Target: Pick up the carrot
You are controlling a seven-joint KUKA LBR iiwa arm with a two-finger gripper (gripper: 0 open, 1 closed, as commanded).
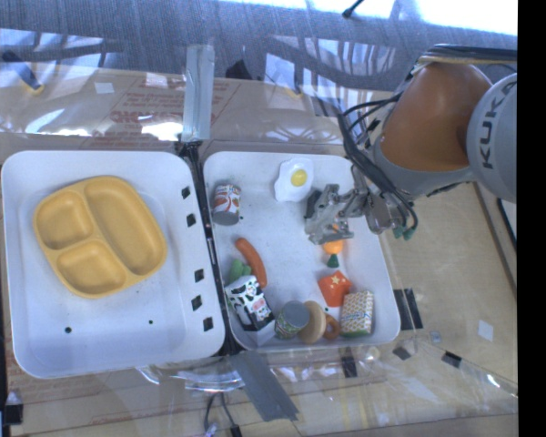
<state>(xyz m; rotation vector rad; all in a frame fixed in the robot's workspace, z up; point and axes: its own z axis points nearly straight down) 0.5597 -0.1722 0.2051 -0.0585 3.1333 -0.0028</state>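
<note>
A: We see the gripper low near the right bin's right edge, fingers pinching the carrot.
B: Yes, the carrot sits right under it, orange showing, just above the strawberry.

The grey jointed arm with its broad orange band reaches in from the right of the camera view, bent downward at the wrist. Black cables loop along its left side. Its grey metal two-finger hand hangs low, pointing down and leftward.
</note>
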